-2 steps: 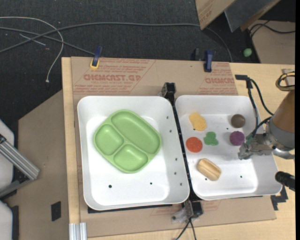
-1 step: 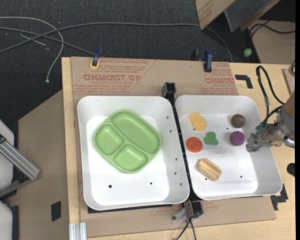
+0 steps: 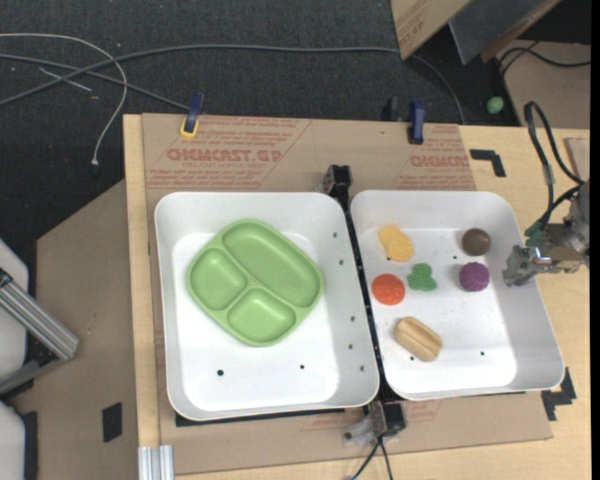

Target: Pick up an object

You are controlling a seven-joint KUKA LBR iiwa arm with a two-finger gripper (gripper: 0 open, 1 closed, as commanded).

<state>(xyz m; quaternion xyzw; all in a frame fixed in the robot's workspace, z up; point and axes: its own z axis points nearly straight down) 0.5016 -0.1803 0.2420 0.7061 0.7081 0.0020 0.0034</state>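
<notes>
The right bin (image 3: 525, 370) holds the candidate objects: a yellow piece (image 3: 397, 244) toward its upper left, an orange-red round piece (image 3: 388, 290) below that, a small green clustered piece (image 3: 422, 277) just beside the orange-red one, a tan bread-shaped piece (image 3: 417, 338) lower down, a purple ball (image 3: 474, 276) toward the right, and a dark brown ball (image 3: 475, 242) above the purple one. All six lie on the bin floor, apart from one another except the green and orange-red pieces, which sit close together. The gripper (image 3: 518, 265) is at the right rim of this bin, just beside the purple ball and clear of it; nothing is seen between its parts, and whether it is spread or closed cannot be told from this view. The left bin (image 3: 178, 375) contains a light green divided plate (image 3: 254, 280) with three compartments, lying flat and turned at a slant. The two bins meet along a dark central seam and rest on a brown cardboard sheet (image 3: 244, 150) printed with red lettering, fixed at its far edge by a yellow-and-blue clamp (image 3: 194, 113) and a blue clamp (image 3: 416, 122). The cardboard lies on a pale wooden bench (image 3: 84, 281). Beyond the bench is dark grey carpet (image 3: 281, 56), crossed by loose white cables (image 3: 66, 70), with a cardboard box (image 3: 422, 23) at the top edge.
</notes>
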